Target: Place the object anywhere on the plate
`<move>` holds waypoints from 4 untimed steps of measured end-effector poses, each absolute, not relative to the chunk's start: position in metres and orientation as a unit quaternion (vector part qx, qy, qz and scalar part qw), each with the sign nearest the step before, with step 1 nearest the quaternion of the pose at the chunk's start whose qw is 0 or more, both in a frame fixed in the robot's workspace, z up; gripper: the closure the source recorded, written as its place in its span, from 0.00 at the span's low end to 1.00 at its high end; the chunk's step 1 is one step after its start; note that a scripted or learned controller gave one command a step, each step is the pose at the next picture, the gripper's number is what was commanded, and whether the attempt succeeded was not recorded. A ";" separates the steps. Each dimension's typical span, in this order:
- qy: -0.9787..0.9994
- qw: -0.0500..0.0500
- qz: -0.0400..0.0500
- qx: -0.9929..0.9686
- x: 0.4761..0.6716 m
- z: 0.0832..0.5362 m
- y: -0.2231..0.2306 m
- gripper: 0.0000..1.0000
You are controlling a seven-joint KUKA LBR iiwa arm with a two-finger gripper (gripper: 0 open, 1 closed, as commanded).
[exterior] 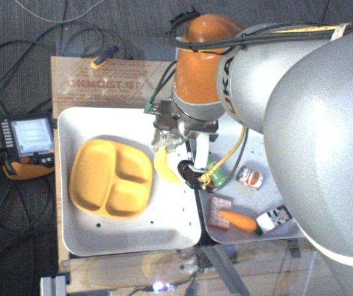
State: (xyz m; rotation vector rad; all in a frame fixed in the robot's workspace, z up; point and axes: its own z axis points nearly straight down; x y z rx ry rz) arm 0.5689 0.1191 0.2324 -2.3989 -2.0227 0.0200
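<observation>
A yellow object [164,167] is seen at the hand [175,145], whose grip cannot be told, just beside the plate [110,179], with placement judged not yet done

Partial "KUKA" lettering on arm [226,73]

The plate [110,178] lies in the left bin [78,239], near its middle. Just to the right of the plate, a banana [164,167] sits by the wall between the two bins, under the gripper [179,142]. In the right bin [250,234] a carrot [239,221] lies near the front. A small can [250,177] lies behind it, and a little box [274,217] sits right of the carrot.
</observation>
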 end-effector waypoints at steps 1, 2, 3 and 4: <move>-0.642 0.002 0.006 -0.766 0.611 0.236 0.057 1.00; -0.660 0.000 0.006 -0.752 0.620 0.250 0.051 1.00; -0.808 0.002 0.004 -0.589 0.608 0.311 0.064 1.00; -0.863 0.003 0.003 -0.505 0.576 0.279 0.004 1.00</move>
